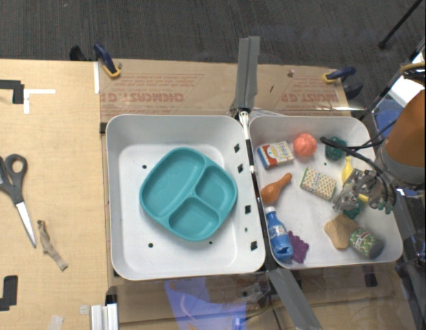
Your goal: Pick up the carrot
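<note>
The carrot (275, 187) is a small orange piece with a thin stem end. It lies in the right bin (316, 260) near that bin's left wall, tilted with the thin end up and to the right. My gripper (353, 195) hangs low over the right side of the same bin, well to the right of the carrot and apart from it. A patterned beige box (318, 183) lies between the two. A yellow item (348, 170) sits just above the gripper.
The right bin also holds a red-and-white carton (275, 154), a pinkish ball (305, 144), a dark green item (334, 148), a blue bottle (277, 234), a tan piece (341, 231) and a green can (366, 243). A teal divided plate (189, 193) lies in the left bin (124, 184).
</note>
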`<state>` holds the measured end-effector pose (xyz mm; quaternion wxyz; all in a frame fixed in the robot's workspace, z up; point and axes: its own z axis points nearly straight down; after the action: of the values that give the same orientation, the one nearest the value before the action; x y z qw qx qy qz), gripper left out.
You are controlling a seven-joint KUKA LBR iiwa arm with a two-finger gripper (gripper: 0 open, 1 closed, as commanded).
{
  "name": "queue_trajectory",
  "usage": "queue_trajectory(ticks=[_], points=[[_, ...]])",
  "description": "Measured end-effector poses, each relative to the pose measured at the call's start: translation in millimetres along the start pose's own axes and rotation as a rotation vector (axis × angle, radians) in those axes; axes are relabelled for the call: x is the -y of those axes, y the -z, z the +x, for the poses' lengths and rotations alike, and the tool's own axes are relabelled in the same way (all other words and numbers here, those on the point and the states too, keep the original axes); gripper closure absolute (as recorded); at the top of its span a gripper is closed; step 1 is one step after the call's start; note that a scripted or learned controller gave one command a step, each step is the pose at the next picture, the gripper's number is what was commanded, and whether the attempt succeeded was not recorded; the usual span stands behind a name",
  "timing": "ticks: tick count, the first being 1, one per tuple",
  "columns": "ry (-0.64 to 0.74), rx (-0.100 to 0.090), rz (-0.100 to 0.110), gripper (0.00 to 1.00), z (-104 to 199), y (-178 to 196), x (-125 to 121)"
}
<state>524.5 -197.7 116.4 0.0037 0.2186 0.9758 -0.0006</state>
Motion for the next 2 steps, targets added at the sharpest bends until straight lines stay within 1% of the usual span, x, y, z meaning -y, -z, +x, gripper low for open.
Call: queue_trajectory(ticks=[1, 2], points=[[-0.327, -0.007, 0.002, 1.0, 47.3, 26.2, 7.7], [-0.637, -0.006, 0.004, 1.0, 12.9, 1.3, -36.2]])
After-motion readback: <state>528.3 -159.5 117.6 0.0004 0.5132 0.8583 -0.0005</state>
